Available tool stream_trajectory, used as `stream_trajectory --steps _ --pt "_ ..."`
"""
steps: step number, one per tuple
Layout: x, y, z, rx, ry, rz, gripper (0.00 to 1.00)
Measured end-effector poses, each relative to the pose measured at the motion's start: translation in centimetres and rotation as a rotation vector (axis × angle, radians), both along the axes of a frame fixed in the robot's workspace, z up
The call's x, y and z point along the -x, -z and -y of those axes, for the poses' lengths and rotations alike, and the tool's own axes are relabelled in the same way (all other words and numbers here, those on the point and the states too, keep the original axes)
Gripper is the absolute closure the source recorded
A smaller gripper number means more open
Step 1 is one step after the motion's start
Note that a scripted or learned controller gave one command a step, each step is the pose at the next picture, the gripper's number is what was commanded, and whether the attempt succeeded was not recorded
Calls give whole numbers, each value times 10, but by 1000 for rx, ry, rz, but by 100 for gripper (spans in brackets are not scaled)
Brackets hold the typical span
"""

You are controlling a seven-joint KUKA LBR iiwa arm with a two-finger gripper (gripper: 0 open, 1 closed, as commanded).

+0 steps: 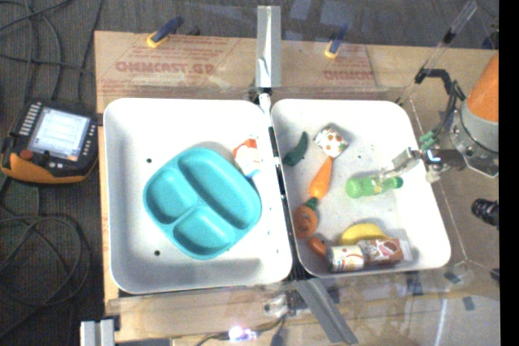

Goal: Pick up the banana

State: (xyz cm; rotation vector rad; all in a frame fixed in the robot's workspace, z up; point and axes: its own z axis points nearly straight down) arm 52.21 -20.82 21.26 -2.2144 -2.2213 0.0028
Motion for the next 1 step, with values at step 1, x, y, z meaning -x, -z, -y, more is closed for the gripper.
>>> stream_trajectory --steps 1 --pt "35 124 -33 3 74 13 0"
